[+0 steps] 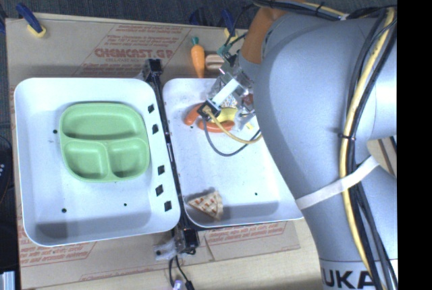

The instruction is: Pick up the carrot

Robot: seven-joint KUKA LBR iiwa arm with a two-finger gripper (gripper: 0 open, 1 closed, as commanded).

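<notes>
The claw (217, 105) sits low in the right bin (223, 181), over a cluster of toy foods (219, 121) in orange, red and yellow; its state cannot be told. The carrot (197, 59) lies outside, on the cardboard-covered desk (121, 46) just beyond that bin's far rim. A waffle-like wedge (206, 204) rests near the bin's front. The left bin (40, 167) holds a green divided tray (104, 140).

The grey arm (317, 113) reaches in from the right, its orange band (260, 29) uppermost. Its gripper (214, 106) points down and left.
</notes>
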